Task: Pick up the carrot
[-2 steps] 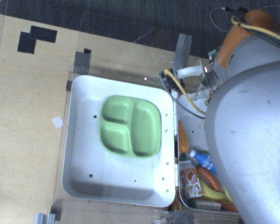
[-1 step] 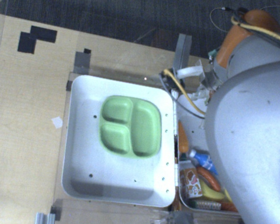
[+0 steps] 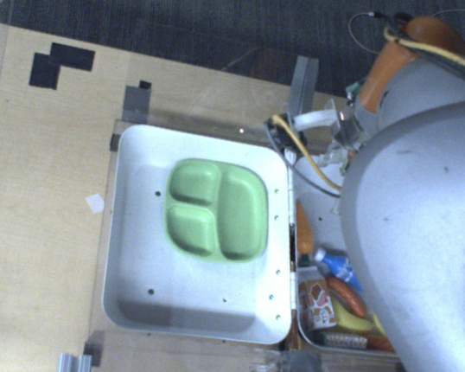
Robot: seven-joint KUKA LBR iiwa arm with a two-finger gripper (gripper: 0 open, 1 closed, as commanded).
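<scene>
Camera view: the carrot (image 3: 303, 229) lies tight against the right bin's (image 3: 308, 328) left wall, the grey arm (image 3: 420, 245) looming over most of that bin. The left bin (image 3: 128, 234) holds a green divided tray (image 3: 215, 210), its floor otherwise open.

The big grey robot arm (image 3: 424, 246) comes in from the right and fills most of that side, its broad rounded casing running from the lower right corner up toward the top. Higher up sits the orange band (image 3: 392, 62) near the wrist, with a pale yellow cable (image 3: 437, 52) looping across it. The wrist end points toward the upper middle.
</scene>
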